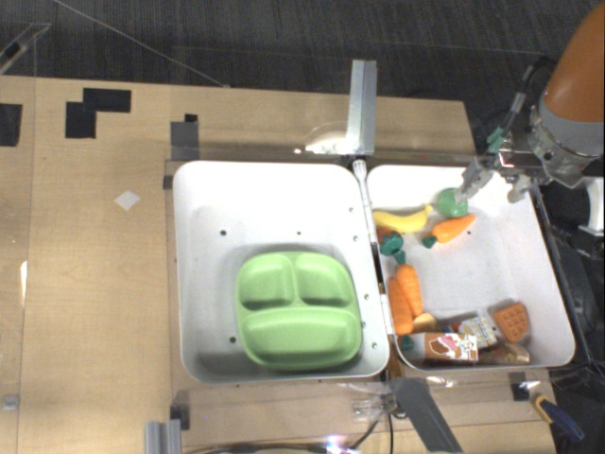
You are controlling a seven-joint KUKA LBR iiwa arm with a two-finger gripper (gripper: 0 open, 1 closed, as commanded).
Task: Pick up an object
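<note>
The grey arm with its orange band [579, 78] reaches in from about two o'clock, wrist bent down over the far end of the right-hand shallow white bin [492, 263]. Its two-finger gripper [496, 185] hangs above that bin's far edge; one finger [475, 180] slants down toward a small round light-green toy [448, 201] and looks to touch or overlap it, while the other finger [517, 189] stands apart toward three o'clock. Nothing sits between them, so the gripper is spread and carries nothing.

In the right bin, starting at the near rim at about six o'clock, lies a flat brown-and-white printed packet [463, 345], with a tan waffle-shaped toy [511, 322] just beside it toward four o'clock. Next out, against the bin's nine o'clock wall, an orange plastic carrot [406, 298] lies lengthwise, a second orange piece pressed along its side. Farther on, a small teal piece [391, 247] sits by the same wall. Beyond it a yellow plastic banana [403, 220] lies crosswise, and toward three o'clock of it a shorter orange carrot with a teal top [450, 230] rests just nearer than the green toy, close to the gripper.

The left-hand shallow white bin [217, 206] holds a green plastic tray with three compartments [299, 308], set in the near half toward five o'clock. The two bins touch along a metal divider [363, 112] that runs off toward twelve o'clock over the pale wooden bench [85, 282].
</note>
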